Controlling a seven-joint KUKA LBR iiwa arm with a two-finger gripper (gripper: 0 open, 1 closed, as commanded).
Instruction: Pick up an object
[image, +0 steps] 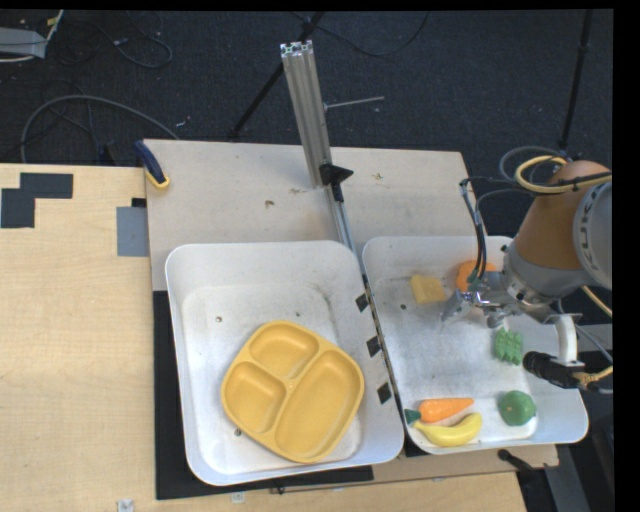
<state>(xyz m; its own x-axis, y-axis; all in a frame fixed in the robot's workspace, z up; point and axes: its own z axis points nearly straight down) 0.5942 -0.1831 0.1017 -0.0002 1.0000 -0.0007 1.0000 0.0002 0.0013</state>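
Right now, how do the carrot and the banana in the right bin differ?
The carrot is orange with a green top, and straight; the banana is yellow and curved. The carrot lies farther from the bin's near rim, the banana closer. Both are toy foods lying side by side.
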